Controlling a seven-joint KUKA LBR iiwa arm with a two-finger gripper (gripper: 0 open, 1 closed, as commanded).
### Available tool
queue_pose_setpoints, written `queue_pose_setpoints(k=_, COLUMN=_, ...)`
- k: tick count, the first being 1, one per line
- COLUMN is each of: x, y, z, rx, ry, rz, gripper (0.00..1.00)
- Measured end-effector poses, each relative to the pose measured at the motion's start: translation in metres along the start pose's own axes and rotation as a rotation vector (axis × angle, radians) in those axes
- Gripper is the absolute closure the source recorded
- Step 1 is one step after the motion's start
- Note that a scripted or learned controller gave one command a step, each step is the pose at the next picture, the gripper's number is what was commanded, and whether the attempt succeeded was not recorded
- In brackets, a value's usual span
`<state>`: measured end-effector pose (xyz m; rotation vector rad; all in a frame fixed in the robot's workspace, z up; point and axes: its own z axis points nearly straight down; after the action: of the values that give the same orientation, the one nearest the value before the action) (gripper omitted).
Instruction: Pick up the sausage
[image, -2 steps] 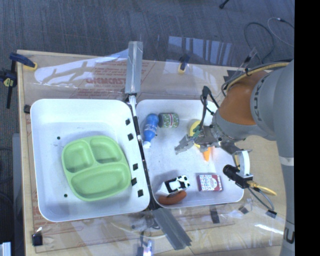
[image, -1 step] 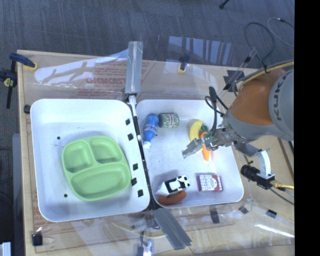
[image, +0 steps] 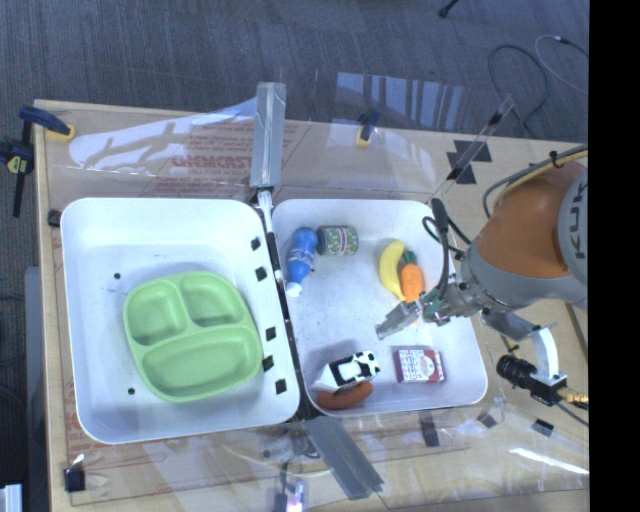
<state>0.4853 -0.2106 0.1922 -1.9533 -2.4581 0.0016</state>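
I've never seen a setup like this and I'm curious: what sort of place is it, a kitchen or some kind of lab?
Most likely a robotics lab bench, not a kitchen. A robot arm reaches over two white bins taped to a wooden bench, and the food, such as the sausage and banana, looks like toys.

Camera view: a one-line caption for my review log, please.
Gripper hovers open mid right bin, above the sausage at the bin's near edge.

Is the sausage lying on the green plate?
No, the sausage lies in the right bin at its near edge, beside a black-and-white toy cow; the green plate sits in the left bin.
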Motion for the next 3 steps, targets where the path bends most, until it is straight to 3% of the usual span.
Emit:
queue_pose_setpoints(k=1, x=0.003, y=-0.008, z=0.061, rx=0.000, ry=0.000, rz=-0.085, gripper=0.00)
queue_pose_setpoints(k=2, x=-0.013, y=0.062, z=0.101, rx=0.000, ry=0.000, rz=-0.135, gripper=0.00)
queue_pose_setpoints(k=3, x=-0.016, y=0.065, z=0.100, rx=-0.002, ry=-0.002, rz=0.076, gripper=0.00)
